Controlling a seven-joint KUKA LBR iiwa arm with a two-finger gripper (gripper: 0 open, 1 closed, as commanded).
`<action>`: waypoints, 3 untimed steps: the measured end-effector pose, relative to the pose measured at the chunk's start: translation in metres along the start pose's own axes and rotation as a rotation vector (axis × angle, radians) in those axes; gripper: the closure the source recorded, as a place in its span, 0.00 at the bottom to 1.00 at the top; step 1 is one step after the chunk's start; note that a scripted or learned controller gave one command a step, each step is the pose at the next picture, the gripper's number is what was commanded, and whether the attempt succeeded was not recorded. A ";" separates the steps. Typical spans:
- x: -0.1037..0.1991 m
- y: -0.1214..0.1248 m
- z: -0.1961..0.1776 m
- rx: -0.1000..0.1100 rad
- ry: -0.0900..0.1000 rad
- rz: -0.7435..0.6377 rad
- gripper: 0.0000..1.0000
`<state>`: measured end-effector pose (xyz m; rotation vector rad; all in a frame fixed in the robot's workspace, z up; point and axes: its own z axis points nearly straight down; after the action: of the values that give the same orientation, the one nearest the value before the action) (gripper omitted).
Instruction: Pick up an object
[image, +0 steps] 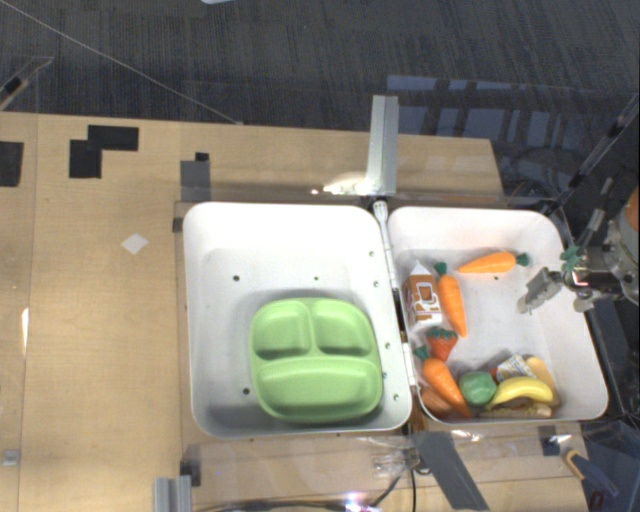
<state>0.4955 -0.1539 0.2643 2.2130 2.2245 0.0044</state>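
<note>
Now tool (545, 287) over right bin (575, 330), empty, near its right wall; finger state unclear. Carrots (452, 303), banana (524, 390) lie left of tool. Green tray (316, 358) in left bin (215, 300).

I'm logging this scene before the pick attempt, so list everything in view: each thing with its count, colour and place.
bins: two, white, side by side on the bench
plate: one, green, three compartments, in the left bin
carrots: three, orange; one lies across the right bin's far part, one runs down beside the carton, one near the front
carton: one, brown and white, right bin, against its left wall
green item: one, right bin, front
banana: one, yellow, right bin, front right
bench: one, light wood
gripper: one, grey, over the right bin's right side, holding nothing
</note>
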 end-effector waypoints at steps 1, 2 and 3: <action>0.003 0.018 0.159 0.001 0.000 0.202 0.00; 0.029 0.081 0.174 -0.012 0.001 0.265 0.00; 0.049 0.103 0.174 -0.013 -0.015 0.249 0.00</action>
<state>0.5987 -0.1040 0.0904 2.4568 1.9209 0.0028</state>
